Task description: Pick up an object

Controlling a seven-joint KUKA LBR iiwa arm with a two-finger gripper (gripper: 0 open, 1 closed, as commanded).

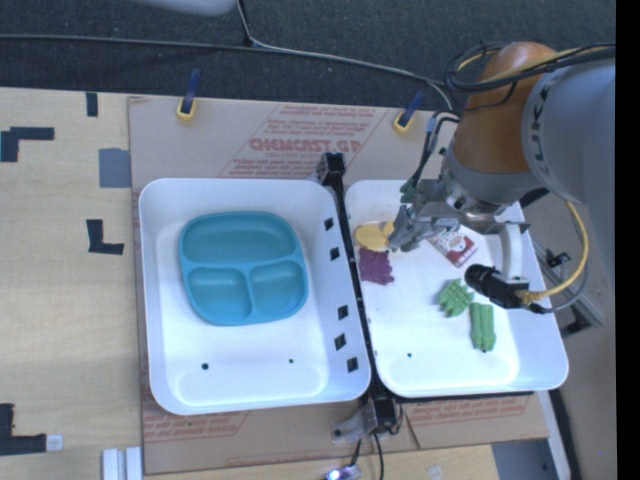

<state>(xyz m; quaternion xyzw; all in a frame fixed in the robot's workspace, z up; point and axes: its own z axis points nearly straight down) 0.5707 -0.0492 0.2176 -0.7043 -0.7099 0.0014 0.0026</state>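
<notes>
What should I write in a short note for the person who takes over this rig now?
Gripper: low in the right bin, beside the yellow object; finger state unclear.
Right bin holds the yellow object, a purple object, green objects and a small red and white item.
Left bin holds a blue divided plate.
Done: arm is at the objects. Left: no object visibly lifted yet; pick one up.
</notes>
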